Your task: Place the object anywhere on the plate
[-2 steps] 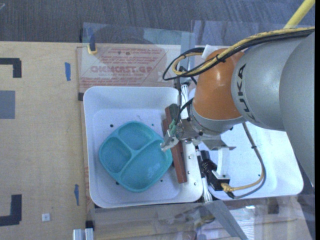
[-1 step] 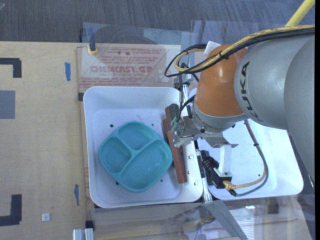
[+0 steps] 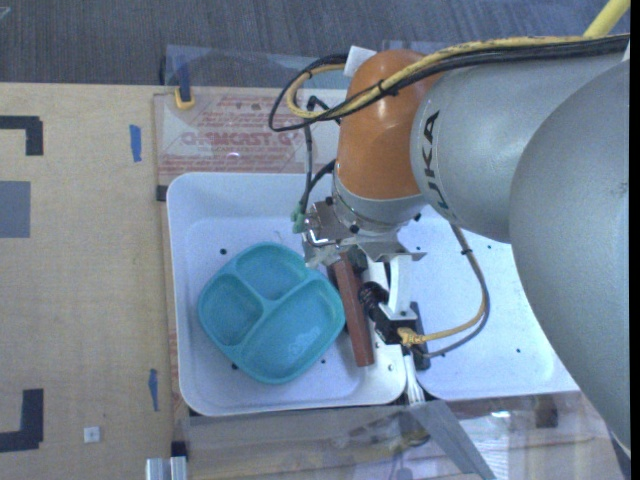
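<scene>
A teal divided plate (image 3: 270, 313) lies in the left white bin (image 3: 190, 218), slightly tilted, towards the bin's front. A reddish-brown bar (image 3: 354, 318) lies lengthwise along the plate's right rim, near the wall between the bins. Its upper end runs under my gripper (image 3: 340, 256), which hangs over the plate's upper right edge. The orange wrist band and the grey arm cover the gripper from above. Whether the bar is in its grasp cannot be made out.
The right white bin (image 3: 480, 358) is mostly covered by the arm. A black fitting (image 3: 388, 316) with a yellow cable hangs just right of the bar. A wooden bench top (image 3: 80, 268) lies to the left of the bins.
</scene>
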`<action>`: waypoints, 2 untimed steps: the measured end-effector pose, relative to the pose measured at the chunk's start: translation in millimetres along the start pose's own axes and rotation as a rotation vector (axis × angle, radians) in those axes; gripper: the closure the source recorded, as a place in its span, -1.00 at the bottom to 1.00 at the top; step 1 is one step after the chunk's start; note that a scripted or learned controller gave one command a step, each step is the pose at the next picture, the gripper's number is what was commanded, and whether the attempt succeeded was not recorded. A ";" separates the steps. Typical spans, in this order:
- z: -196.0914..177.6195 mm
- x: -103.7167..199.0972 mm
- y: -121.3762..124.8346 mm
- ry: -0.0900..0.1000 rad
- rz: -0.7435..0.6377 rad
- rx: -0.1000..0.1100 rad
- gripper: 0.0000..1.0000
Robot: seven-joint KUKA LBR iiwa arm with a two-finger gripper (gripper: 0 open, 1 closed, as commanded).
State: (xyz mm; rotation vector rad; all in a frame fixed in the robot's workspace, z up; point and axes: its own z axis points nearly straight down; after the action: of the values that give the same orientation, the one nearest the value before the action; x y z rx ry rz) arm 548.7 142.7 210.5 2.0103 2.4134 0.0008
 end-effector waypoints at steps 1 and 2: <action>50.8 5.0 31.9 -0.001 0.148 0.000 1.00; 14.1 -38.1 21.3 -0.001 0.221 0.000 1.00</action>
State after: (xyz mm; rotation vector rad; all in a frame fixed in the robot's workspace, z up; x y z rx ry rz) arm 576.5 109.0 196.4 2.2640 2.1762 -0.0001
